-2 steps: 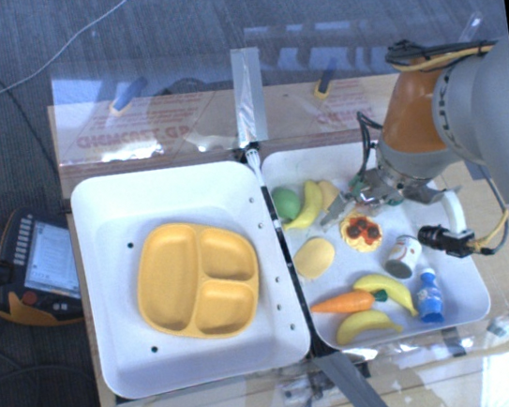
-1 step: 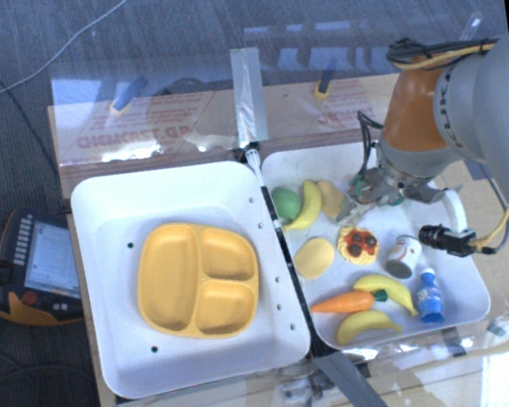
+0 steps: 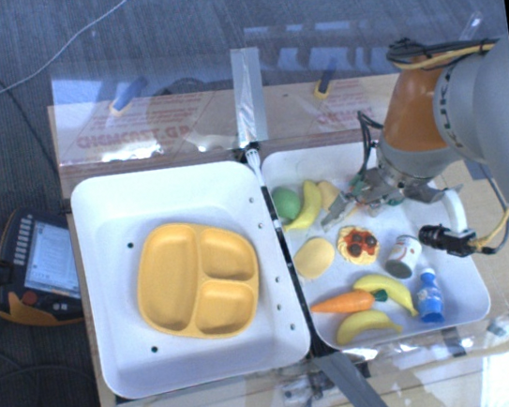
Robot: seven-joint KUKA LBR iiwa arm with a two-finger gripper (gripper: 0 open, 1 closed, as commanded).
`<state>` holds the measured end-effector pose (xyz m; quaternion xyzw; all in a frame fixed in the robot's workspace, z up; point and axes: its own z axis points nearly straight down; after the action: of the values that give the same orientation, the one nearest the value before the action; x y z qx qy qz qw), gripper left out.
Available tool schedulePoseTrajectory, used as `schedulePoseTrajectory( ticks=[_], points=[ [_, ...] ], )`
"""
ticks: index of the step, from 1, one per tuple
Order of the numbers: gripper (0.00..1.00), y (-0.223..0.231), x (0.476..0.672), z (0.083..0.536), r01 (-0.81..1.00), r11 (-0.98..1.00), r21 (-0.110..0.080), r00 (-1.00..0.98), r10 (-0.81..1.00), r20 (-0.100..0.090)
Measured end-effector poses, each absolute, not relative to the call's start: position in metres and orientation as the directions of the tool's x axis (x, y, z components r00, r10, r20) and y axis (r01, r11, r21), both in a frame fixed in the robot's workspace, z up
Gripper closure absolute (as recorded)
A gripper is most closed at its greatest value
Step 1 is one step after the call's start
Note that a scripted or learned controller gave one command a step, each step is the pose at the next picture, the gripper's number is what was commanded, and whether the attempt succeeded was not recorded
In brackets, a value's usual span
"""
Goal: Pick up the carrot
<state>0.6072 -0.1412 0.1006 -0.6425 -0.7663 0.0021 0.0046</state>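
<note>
The carrot is lying near the right bin's front edge, well apart from the claw hovering toward its back; whether the claw is open I cannot tell.

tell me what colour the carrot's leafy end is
Dark green, on the orange carrot in the right bin, seen in the camera view.

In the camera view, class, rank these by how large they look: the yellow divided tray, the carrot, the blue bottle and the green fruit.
1. Yellow divided tray, by far the largest.
2. Carrot.
3. Blue bottle and green fruit look too alike to rank.
</note>
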Motion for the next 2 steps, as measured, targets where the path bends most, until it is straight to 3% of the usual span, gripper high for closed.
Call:
schedulePoseTrajectory(
  ticks=[1, 2],
  points=[
    [0.0, -0.172, 0.658, 0.09, 0.958, 0.28, -0.066, -0.277, 0.959, 0.051],
    [0.0, -0.098, 0.593, 0.093, 0.93, 0.366, -0.005, -0.366, 0.93, 0.004]
  ],
)
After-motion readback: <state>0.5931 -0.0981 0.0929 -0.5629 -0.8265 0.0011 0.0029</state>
